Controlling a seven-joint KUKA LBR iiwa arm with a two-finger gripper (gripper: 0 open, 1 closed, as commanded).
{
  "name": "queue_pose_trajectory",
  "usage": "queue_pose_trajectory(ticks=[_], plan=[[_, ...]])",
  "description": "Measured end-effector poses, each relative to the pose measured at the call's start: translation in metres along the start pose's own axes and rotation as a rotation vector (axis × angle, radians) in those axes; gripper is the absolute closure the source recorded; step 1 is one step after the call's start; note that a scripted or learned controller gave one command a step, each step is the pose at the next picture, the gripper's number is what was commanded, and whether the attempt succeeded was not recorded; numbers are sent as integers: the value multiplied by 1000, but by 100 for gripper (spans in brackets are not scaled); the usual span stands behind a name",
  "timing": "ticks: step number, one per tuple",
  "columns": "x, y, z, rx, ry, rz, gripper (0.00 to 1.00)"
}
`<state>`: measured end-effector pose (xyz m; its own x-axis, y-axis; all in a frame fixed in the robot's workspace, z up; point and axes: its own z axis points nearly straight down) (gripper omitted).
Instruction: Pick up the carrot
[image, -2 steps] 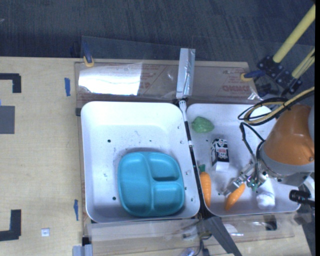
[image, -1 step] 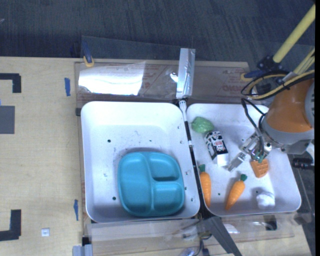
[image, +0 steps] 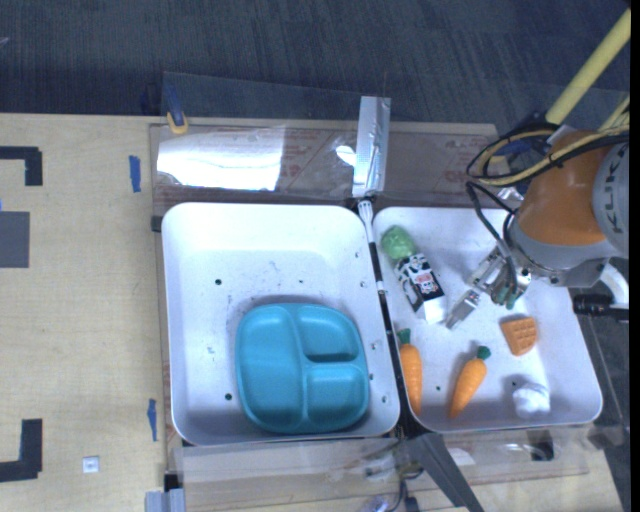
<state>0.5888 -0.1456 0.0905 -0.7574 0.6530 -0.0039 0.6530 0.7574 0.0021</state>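
Carrot (image: 468, 383) lies toward the front edge of the right bin (image: 580, 345), below the pincer (image: 478, 297) and well apart from it, its long axis nearly upright in the view, green top uppermost and leaning slightly right. The pincer hangs mid-bin with its fingers apart, clamped on nothing. A second carrot (image: 410, 368) lies against the bin's left wall. Outward sit a cow-patterned carton (image: 421, 281), an orange waffle piece (image: 520, 334) and a white lump (image: 531, 399). I judge the nearer carrot the likelier target.

Arm (image: 590, 200) cut by right edge
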Motion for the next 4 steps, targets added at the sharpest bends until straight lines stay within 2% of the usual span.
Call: queue_pose_trajectory(ticks=[1, 2, 3, 4], plan=[[40, -43, -8, 0, 2, -336, 0], [100, -50, -31, 1, 4, -48, 0], [99, -49, -41, -2, 0, -47, 100], [90, -59, 2, -3, -2, -87, 100]])
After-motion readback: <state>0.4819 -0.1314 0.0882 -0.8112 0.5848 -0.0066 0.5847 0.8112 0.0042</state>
